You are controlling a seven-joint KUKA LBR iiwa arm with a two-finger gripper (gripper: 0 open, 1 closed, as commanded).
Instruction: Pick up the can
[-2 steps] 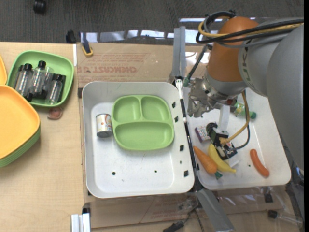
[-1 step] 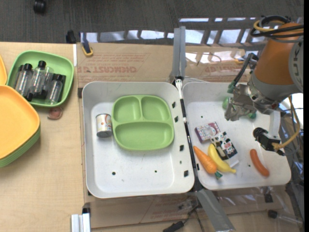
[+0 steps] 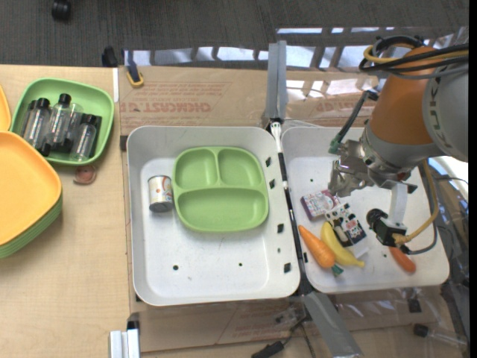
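My end effector (image 3: 341, 187) hangs over the right white bin (image 3: 432, 271), centre-right of the frame (grip state: cannot tell). The small silver metal can (image 3: 159, 194) lies in the left white bin (image 3: 216, 274), touching the green divided plastic plate (image 3: 220, 188).
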